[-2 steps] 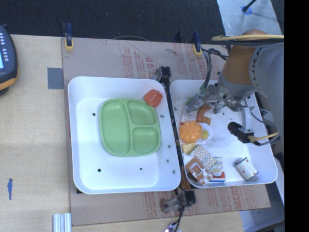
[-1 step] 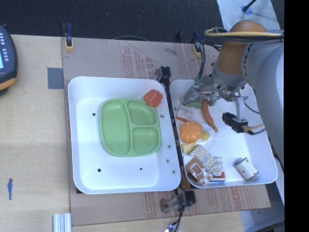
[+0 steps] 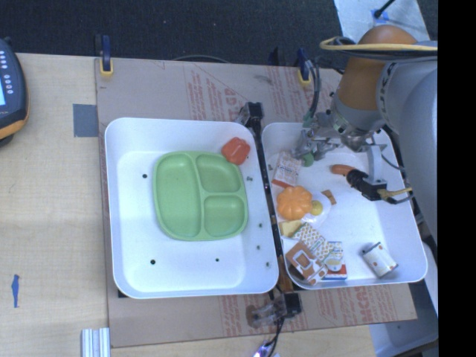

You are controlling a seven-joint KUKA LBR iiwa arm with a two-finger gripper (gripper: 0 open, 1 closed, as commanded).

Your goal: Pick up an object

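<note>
My gripper (image 3: 307,152) hangs low over the far left corner of the right bin (image 3: 405,233). Just below it lies a white packet (image 3: 285,172). An orange pumpkin-shaped toy (image 3: 293,201) sits a little nearer, with a yellow piece (image 3: 317,210) against its right side. To the gripper's right lies an orange sausage-shaped piece (image 3: 341,170), and a small orange bit (image 3: 328,196) rests below that. I see nothing between the fingers.
At the right bin's front lie patterned cartons (image 3: 306,251), a blue and white packet (image 3: 335,263) and a white cylinder (image 3: 379,259). The left bin (image 3: 126,222) holds a green divided plate (image 3: 199,195) and a red-orange object (image 3: 236,150) by its far right corner.
</note>
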